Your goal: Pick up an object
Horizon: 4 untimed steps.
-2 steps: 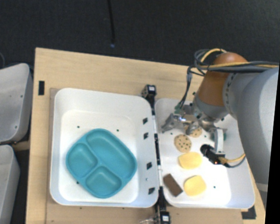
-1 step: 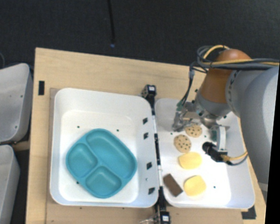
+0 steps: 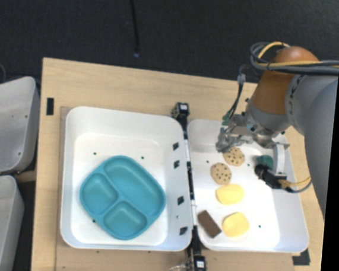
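In the right bin [image 3: 280, 223] lie two chocolate-chip cookies [image 3: 235, 157] [image 3: 220, 173], two yellow pieces [image 3: 229, 195] [image 3: 235, 224] and a brown bar [image 3: 209, 224]. My gripper [image 3: 231, 139] hangs low over the bin's far part, right above the upper cookie and touching or nearly touching its far edge. The wrist hides the fingertips.
The left bin [image 3: 77, 129] holds a teal divided plate [image 3: 122, 196]. A black-clipped divider [image 3: 186, 163] runs between the two bins. The grey arm with its orange band [image 3: 282, 77] fills the upper right. Black fabric lies beyond the bench.
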Each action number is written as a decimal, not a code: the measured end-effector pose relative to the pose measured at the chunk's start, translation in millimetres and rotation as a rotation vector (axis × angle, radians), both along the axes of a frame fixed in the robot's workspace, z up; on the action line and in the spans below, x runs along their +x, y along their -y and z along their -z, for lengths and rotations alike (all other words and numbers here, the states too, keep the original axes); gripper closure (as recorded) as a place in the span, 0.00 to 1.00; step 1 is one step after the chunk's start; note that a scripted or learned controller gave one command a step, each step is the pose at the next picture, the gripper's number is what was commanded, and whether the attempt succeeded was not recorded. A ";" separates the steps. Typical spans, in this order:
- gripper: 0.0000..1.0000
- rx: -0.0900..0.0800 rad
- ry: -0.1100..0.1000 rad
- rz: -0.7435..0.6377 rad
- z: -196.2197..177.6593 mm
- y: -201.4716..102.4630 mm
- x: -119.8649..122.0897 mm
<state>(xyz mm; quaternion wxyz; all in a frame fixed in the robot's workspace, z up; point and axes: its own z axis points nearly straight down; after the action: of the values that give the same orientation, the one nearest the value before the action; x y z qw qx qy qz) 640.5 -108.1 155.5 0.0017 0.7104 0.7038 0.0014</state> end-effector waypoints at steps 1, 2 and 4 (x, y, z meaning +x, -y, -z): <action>1.00 -0.001 0.004 -0.011 -64.6 -2.6 0.3; 1.00 -0.001 0.003 -0.011 -119.3 -1.4 1.7; 1.00 0.001 -0.004 -0.016 -124.0 -101.3 -36.7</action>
<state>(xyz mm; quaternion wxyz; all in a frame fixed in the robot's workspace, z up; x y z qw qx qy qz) 603.8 -6.8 279.6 0.0000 0.7049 0.7093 0.0002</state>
